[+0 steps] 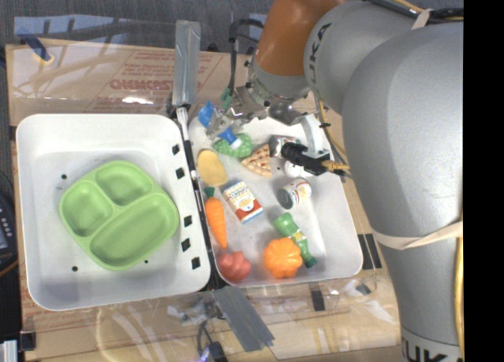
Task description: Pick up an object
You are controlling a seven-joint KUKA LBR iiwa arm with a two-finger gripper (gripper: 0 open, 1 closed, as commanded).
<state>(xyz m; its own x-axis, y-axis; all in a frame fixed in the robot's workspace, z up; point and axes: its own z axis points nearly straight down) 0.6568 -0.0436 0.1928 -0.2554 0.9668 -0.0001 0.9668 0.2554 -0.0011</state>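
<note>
My gripper [233,116] reaches down into the far left corner of the right bin [339,219]. It hangs just over a blue object [207,114] and a green leafy toy [235,146]; the wrist hides how it meets them. Close by lie a pizza slice [257,162] and a yellow piece [211,168]. Further forward are a small carton [242,201], a carrot [216,223], a small can [295,193], a green bottle [294,234], an orange pumpkin [283,257] and a red fruit [234,264].
The left bin [39,195] holds a green divided plate [118,213]. A raised divider [189,171] runs between the two bins. The bulky grey arm [394,116] covers the right bin's far right side.
</note>
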